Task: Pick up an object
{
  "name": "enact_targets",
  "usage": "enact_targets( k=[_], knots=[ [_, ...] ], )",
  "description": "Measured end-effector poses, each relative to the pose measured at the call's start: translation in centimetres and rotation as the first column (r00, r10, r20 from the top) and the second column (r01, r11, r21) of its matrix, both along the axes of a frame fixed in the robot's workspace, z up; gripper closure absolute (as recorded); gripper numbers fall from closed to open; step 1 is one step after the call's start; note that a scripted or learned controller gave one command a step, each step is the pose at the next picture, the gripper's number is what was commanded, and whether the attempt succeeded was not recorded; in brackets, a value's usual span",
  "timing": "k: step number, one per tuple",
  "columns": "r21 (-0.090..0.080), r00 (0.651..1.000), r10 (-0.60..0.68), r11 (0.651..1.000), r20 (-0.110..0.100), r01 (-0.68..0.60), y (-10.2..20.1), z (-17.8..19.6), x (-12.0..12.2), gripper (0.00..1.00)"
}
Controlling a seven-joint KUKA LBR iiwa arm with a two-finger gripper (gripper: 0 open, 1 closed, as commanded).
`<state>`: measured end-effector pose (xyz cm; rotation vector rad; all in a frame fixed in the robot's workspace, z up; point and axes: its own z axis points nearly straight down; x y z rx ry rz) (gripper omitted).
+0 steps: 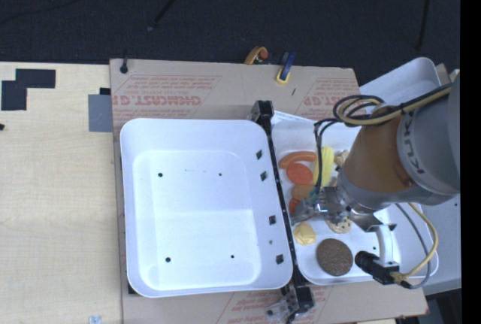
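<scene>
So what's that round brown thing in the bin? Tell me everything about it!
The round brown thing is a flat disc, dark brown with a speckled, slightly rough-looking top, a bit like a cookie. It lies flat on the floor of the right bin, close to the front rim. A small pale yellow piece sits just up and left of it, apart from it. The arm hangs above that bin, not touching the disc.

White bins; orange disc; yellow strip; brown round piece; pale yellow lump.
</scene>
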<state>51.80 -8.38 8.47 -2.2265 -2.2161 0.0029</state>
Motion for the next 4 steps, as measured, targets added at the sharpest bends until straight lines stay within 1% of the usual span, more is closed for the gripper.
enact_targets(
  k=[1, 2, 3, 4],
  knots=[
    [0.004, 1.0, -0.002, 1.0, -0.002, 0.002, 0.1, 1.3, 0.1, 1.0],
    [0.001, 1.0, 0.006, 1.0, 0.004, -0.006, 0.2, 3.2, 5.4, 1.0],
    [0.003, 1.0, 0.001, 1.0, -0.005, -0.001, 0.1, 4.0, 5.1, 1.0],
    [0.003, 1.0, 0.0, 1.0, -0.003, 0.0, -2.4, 0.2, -2.9, 1.0]
  ],
)
